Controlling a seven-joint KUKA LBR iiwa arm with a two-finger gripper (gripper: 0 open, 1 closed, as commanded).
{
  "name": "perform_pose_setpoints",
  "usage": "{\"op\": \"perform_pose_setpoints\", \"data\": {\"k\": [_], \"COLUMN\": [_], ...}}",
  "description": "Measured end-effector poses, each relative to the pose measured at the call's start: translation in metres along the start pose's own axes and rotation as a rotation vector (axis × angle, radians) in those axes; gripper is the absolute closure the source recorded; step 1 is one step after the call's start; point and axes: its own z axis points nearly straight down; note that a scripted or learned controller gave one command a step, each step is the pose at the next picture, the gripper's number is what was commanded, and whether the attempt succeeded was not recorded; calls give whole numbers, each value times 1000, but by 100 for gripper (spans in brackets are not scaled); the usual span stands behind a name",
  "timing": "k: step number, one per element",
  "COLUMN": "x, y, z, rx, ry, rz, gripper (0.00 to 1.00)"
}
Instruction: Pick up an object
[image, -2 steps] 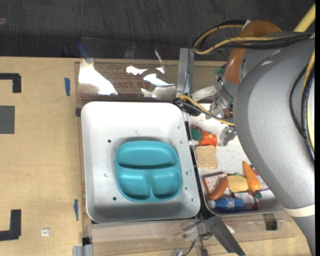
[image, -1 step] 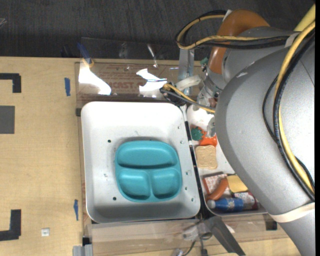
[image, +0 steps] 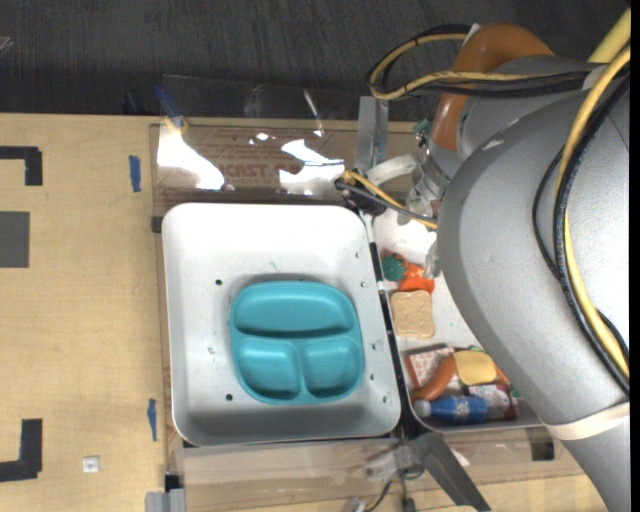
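A teal tray (image: 296, 340) lies in the left bin (image: 190, 240); food items (image: 413, 314) crowd the right bin under the grey arm (image: 540, 250). Gripper state: cannot tell.

A robotics lab: taped wooden bench (image: 80, 330), white bins (image: 190, 240), cabled arm (image: 540, 230).

A teal divided tray (image: 296, 339) lies flat in the left bin (image: 190, 240). At its 3 o'clock, the right bin (image: 452, 318) holds a tan sponge (image: 413, 314), a blue bottle (image: 463, 407) and a yellow block (image: 475, 367).
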Motion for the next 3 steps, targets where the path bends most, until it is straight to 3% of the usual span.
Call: {"op": "perform_pose_setpoints", "data": {"k": [1,2,3], "x": [17,24,-55], "y": [-22,-37,13], "z": [0,30,-2], "rx": [-1,-21,-3], "ry": [3,31,2], "rz": [-1,16,-23], "gripper": [0,0,0]}}
